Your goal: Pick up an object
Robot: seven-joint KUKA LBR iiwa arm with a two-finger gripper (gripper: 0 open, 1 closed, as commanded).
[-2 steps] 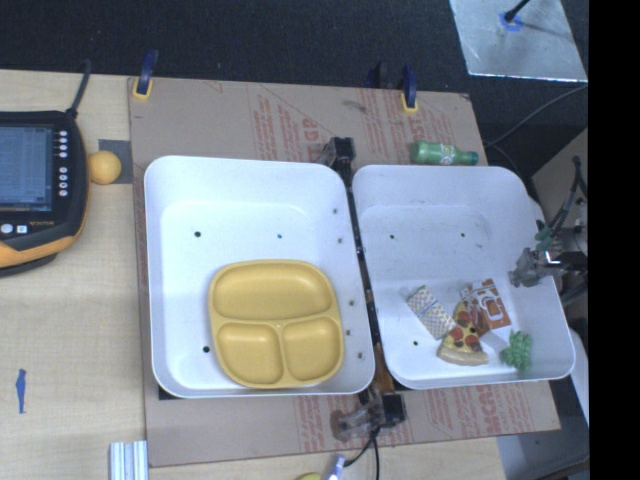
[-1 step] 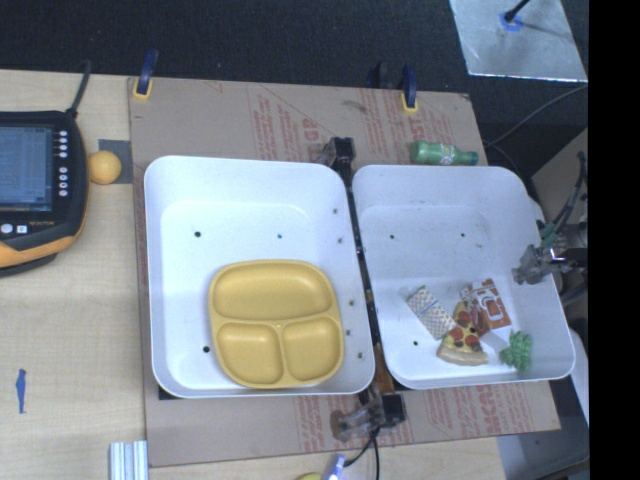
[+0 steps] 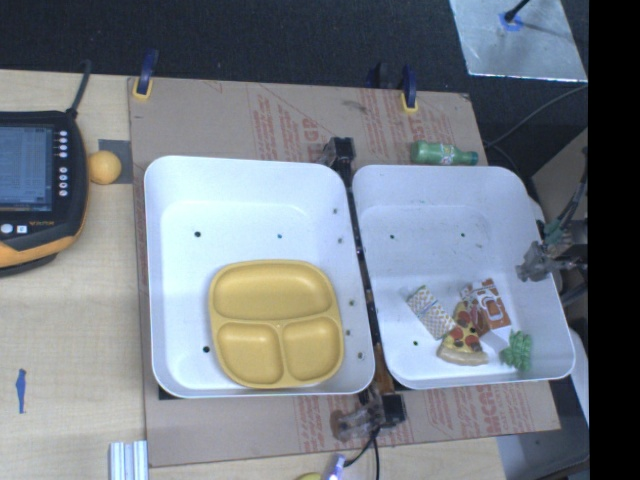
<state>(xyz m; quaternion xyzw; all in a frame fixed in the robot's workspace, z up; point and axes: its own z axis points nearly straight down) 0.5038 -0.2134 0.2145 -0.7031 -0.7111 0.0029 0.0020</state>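
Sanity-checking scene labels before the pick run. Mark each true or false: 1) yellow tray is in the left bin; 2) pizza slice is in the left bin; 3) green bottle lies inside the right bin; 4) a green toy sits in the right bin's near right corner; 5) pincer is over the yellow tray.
1) True: the tray lies in the left bin.
2) False: the pizza slice is in the right bin.
3) False: the bottle lies outside, beyond that bin's far rim.
4) True: the green toy is there.
5) False: the pincer is at the right bin's right edge.
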